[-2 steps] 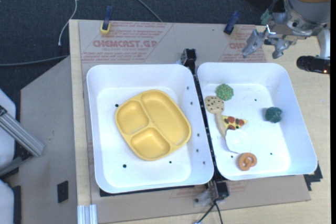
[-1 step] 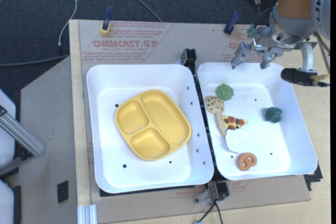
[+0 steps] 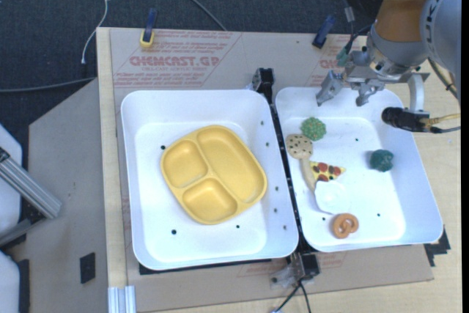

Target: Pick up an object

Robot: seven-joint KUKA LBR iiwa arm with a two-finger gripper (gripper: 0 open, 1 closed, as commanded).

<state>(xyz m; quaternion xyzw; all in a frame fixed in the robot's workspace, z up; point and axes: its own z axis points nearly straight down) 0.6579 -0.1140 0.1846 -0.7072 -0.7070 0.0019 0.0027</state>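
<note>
The pincer [image 3: 346, 89] hangs spread open and holding nothing over the right bin's [image 3: 421, 190] far rim; toy broccoli [image 3: 314, 128] lies just below it, open floor beyond.

Left bin [image 3: 139, 157]: yellow tray [image 3: 212, 174], centre.
Right bin [image 3: 414, 190]: broccoli [image 3: 314, 128] at 10 o'clock, pretzel [image 3: 344, 225] at 6.
Gripper [image 3: 346, 93]: open, at 12.

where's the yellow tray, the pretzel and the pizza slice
yellow tray [image 3: 213, 174], camera view, ridge where its compartments meet
pretzel [image 3: 344, 225], camera view, middle of its loops
pizza slice [image 3: 326, 171], camera view, its red topping
</note>
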